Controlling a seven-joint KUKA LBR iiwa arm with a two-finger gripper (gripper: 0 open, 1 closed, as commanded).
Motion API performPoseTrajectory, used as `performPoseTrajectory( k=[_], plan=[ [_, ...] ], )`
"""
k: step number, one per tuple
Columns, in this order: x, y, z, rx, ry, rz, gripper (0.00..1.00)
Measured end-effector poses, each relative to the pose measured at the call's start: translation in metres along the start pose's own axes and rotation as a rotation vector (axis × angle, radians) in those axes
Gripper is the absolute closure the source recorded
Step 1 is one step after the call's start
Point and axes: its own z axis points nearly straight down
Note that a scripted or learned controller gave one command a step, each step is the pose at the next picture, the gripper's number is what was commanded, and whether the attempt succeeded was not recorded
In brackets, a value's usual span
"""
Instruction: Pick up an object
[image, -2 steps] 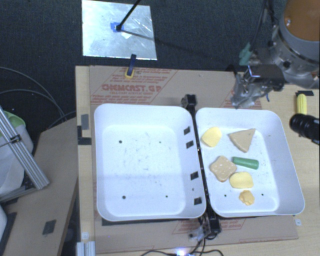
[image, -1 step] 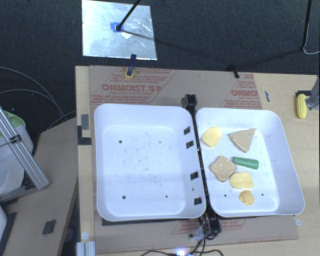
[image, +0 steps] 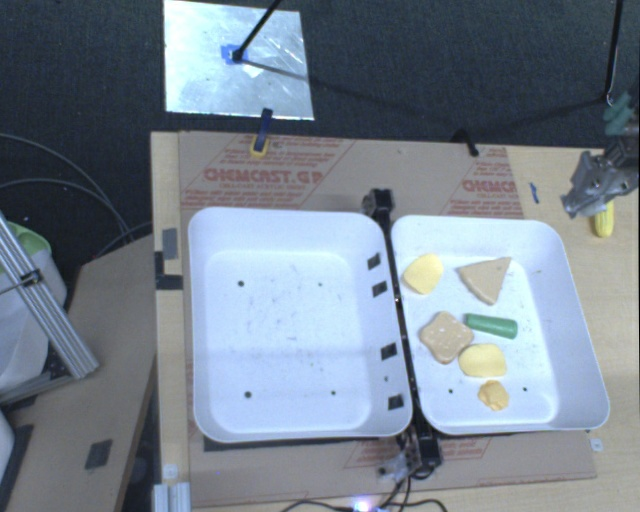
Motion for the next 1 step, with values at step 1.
performPoseTrajectory(
  k=[1],
  plan=[
    [0.0518, 0.0002, 0.0002, 0.001, 0.001, 0.001, 1.00]
  ],
)
